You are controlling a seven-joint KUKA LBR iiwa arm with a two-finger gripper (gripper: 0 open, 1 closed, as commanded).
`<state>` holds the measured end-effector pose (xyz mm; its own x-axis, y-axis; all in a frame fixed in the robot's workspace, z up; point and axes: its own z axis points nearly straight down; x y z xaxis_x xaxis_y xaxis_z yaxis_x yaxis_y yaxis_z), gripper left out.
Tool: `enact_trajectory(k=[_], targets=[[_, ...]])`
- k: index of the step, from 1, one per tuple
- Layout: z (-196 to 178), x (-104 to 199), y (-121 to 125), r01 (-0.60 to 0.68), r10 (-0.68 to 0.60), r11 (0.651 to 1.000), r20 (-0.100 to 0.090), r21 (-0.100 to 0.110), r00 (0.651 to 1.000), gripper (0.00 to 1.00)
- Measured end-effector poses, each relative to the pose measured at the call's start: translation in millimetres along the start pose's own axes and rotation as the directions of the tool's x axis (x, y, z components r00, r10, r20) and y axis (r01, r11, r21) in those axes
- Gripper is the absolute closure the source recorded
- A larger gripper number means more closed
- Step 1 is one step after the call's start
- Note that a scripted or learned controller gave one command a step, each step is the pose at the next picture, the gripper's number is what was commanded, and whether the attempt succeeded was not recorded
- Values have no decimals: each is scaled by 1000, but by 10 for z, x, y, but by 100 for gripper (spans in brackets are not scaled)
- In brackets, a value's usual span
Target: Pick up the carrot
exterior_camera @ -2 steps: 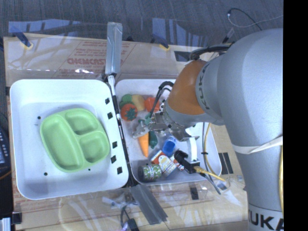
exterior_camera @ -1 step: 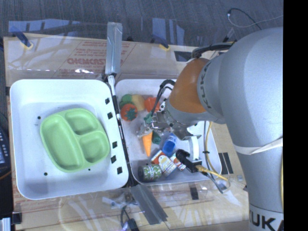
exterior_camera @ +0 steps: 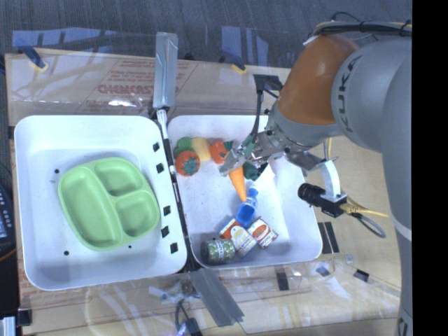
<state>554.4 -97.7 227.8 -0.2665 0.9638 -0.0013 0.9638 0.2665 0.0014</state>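
The grey arm with its orange band reached in from the right, and its 2-finger gripper [exterior_camera: 243, 161] hung over the right shallow white bin [exterior_camera: 297, 219]. The small orange plastic carrot [exterior_camera: 239, 180] lay in that bin, pointing down the view, its upper end right under the jaws. Whether the jaws were apart or together could not be told, nor whether they touched the carrot.

Beside the carrot, near the bin's upper left, sat a round red-orange toy tomato with a green top [exterior_camera: 187, 162], a yellow toy piece [exterior_camera: 201, 147] and a smaller orange-red toy piece [exterior_camera: 219, 150]. Just below the carrot lay a small blue object [exterior_camera: 247, 209], then 2 red-labelled toy cans [exterior_camera: 250, 235] and a dark green jar [exterior_camera: 218, 250].

The left white bin [exterior_camera: 35, 152] held a light green plastic plate with 3 compartments [exterior_camera: 108, 201].
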Motion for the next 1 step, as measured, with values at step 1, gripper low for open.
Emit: enact_trajectory(k=[1], targets=[[475,-602,194,-165,165,986,-1,4,986,100]])
